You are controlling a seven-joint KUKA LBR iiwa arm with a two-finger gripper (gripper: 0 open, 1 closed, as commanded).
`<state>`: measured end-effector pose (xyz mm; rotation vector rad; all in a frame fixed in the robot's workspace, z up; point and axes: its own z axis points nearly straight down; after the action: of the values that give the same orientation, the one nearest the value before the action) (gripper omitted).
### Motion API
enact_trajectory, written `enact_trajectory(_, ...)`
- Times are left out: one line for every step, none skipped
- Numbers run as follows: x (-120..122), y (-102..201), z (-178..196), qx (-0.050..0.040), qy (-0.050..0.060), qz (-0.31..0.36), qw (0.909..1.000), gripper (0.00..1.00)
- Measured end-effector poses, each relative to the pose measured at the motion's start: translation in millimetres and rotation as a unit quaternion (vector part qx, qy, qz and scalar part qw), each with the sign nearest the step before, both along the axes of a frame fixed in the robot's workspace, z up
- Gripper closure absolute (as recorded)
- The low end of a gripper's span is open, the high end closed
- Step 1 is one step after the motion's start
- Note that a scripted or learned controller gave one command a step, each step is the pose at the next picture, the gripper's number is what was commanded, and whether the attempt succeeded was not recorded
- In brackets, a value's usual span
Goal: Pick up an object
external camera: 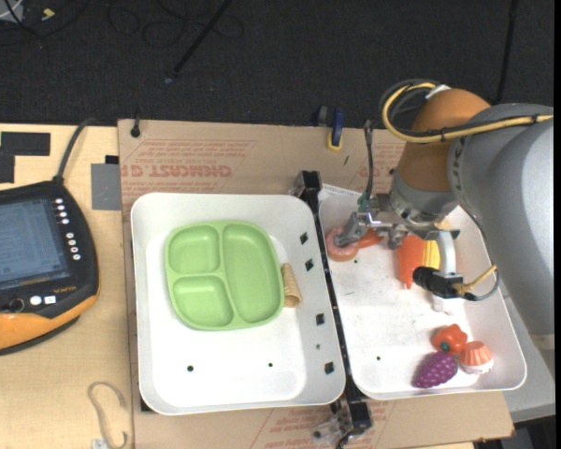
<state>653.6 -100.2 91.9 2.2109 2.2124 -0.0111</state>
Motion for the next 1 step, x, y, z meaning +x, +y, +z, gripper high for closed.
enact_trajectory(1.7, 2.4, 14.6, 0.0061, -0.001, -0.002, 1.0, 1.0)
